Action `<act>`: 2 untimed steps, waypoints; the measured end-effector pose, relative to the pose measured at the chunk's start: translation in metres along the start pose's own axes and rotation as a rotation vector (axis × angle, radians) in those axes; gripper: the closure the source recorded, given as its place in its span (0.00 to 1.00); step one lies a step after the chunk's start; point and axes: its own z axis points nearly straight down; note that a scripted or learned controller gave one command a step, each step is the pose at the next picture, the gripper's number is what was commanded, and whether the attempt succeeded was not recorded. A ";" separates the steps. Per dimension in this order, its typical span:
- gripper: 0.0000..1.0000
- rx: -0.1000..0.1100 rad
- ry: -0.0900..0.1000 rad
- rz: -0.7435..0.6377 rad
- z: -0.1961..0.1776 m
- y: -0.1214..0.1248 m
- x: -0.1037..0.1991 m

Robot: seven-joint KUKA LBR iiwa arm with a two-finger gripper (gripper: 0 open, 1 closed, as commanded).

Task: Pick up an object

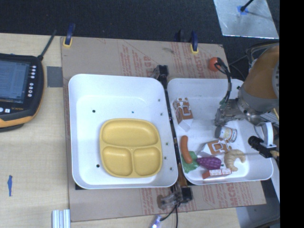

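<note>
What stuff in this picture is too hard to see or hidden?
- Gripper: in the camera view it is a dark blurry clump, so open or shut is unclear.
- Small can: the label is too small to read.
- Toy croissant, purple grapes and carrot are piled close, so what lies under them is hidden.
- Tablet: the left edge cuts it off.
- Arm: the right side cuts it off.

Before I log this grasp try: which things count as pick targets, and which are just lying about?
Job:
claw
small can
carrot
purple grapes
croissant
small carton
right bin

Lying about:
yellow divided plate
left bin
teach pendant
</note>
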 end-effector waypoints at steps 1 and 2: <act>1.00 0.001 0.002 0.004 -0.016 -0.060 -0.006; 1.00 -0.004 0.003 0.005 -0.118 0.038 0.019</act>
